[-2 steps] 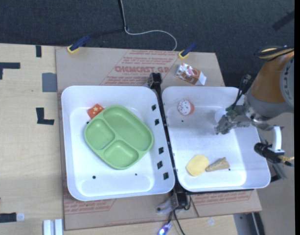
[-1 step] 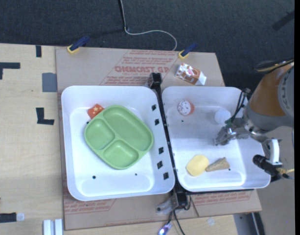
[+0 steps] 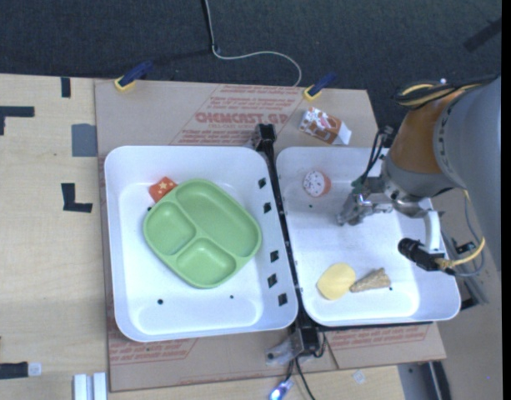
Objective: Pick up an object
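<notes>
Hovering low in the right white bin [image 3: 430,307], your grey two-finger gripper [image 3: 352,212] sits near a small round pink-topped object [image 3: 315,182]; I cannot tell its grip state. Descending off-centre, you risk nudging that object away.

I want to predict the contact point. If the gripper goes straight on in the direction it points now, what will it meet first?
The gripper points down and slightly toward the left in the camera view. It would probably meet the bare floor of the right bin first. The round object lies farther up and left, apart from that line, though depth is unclear.
</notes>
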Motion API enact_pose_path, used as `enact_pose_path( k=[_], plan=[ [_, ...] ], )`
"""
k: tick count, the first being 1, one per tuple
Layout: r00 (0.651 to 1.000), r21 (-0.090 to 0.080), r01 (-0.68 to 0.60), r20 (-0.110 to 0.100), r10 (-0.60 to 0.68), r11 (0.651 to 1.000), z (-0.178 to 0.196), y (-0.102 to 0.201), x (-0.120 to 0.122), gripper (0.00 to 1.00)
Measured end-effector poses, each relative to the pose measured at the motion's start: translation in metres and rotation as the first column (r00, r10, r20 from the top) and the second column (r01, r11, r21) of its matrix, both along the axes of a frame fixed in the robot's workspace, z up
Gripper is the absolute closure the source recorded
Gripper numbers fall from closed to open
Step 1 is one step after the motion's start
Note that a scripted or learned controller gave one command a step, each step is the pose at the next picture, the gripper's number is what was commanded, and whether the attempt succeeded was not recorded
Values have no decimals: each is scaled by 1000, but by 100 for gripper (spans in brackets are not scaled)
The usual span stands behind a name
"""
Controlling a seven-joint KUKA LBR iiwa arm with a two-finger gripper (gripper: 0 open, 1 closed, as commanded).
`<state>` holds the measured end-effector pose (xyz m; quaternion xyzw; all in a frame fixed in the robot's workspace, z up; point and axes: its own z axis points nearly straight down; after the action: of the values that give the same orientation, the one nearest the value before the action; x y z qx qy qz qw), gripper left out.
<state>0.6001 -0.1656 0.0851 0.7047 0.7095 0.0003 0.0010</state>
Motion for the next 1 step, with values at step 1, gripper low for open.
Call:
enact_pose_path(
  k=[1],
  plan=[
    [1000,1,-1,-1,1,1000,-1,51,28,100]
  ],
)
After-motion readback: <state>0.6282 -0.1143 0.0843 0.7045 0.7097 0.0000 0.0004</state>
